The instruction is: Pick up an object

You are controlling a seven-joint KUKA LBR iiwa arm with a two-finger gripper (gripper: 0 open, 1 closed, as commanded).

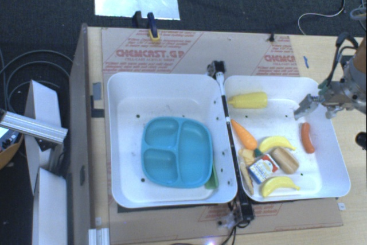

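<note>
Approach is the step in hand: gripper (314, 102), fingers apparently spread and empty, hovers at twelve o'clock of sausage (308, 137); next it must descend and close.

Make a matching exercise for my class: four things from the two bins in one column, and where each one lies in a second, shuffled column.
Things:
1. blue tray
2. corn cob
3. red sausage
4. carrot

Places:
A. right bin, far edge
B. left bin
C. right bin, beside the divider
D. right bin, right side, below the gripper

Pairs: 1-B, 2-A, 3-D, 4-C
</note>
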